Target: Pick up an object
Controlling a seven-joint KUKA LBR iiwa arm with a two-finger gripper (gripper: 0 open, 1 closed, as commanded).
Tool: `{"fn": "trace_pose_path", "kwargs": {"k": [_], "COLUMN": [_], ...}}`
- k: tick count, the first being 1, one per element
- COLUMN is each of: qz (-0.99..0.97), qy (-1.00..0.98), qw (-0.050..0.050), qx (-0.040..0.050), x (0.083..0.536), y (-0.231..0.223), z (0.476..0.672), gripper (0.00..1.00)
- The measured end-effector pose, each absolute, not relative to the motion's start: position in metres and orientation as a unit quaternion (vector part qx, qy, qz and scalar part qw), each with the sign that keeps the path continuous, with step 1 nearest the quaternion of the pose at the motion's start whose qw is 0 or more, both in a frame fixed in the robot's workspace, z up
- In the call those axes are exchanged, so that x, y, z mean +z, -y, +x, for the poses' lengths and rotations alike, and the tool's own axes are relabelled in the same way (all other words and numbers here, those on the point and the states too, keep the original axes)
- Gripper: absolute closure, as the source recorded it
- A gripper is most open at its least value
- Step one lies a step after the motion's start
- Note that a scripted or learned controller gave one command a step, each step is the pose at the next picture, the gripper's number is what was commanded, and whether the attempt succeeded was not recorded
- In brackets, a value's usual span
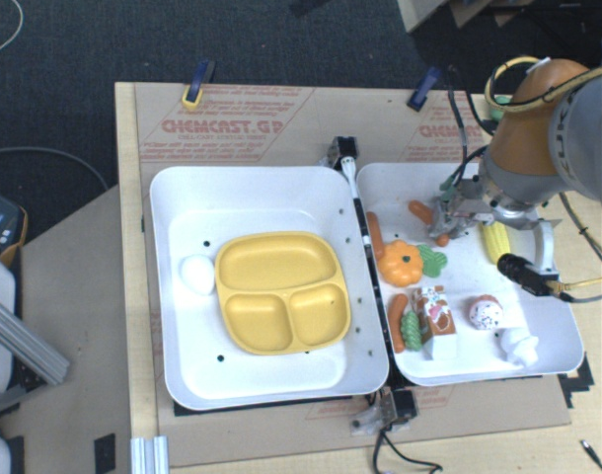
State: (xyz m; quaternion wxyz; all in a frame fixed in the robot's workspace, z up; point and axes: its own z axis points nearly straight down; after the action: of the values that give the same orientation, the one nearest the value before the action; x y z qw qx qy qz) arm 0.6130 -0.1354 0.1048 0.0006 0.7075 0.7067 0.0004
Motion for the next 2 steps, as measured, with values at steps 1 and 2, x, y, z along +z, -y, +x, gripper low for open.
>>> {"fn": "trace_pose_path", "kwargs": {"k": [1,2], "qz": [0.708,0.706], "qy": [-0.707,-0.708], "qw": [0.002,0.002], "qx": [0.0010,0.0014], "x": [0.148,0.199], "y": [0.138,0.129], "z": [0.612,0.618], "gripper": [1.00,1.00]}}
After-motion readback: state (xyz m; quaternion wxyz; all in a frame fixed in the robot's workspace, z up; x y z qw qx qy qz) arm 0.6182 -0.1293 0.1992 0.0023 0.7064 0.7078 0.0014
